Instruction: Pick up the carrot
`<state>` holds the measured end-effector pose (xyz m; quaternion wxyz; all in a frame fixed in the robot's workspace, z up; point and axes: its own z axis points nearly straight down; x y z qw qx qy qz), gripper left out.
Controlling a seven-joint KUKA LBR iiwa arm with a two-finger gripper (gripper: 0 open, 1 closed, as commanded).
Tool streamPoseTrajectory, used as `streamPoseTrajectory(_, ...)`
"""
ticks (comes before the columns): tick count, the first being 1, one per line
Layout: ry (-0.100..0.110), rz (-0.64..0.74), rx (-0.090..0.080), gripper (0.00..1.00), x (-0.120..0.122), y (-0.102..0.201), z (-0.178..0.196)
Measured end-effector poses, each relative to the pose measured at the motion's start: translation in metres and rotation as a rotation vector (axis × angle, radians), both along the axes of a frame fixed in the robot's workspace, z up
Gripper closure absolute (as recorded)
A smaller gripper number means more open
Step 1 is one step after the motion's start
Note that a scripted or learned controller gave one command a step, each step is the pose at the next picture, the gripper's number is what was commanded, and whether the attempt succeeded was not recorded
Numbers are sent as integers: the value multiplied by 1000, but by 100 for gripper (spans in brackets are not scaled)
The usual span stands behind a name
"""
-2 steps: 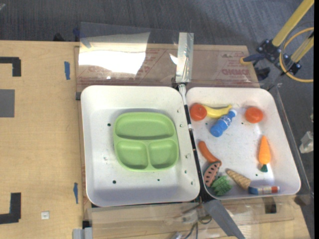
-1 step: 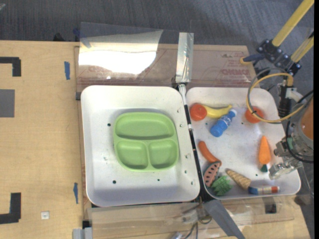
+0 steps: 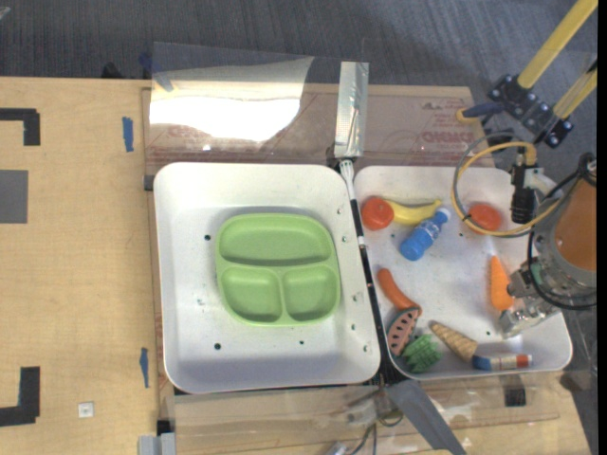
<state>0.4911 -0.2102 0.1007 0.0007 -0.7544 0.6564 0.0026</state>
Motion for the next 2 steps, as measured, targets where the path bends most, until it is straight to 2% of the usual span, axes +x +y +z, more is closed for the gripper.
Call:
streamPoseTrajectory(1,-12,-180,-2,100,2,54,71)
streamPoseTrajectory(2,-15,-182,0,100,3,55,80)
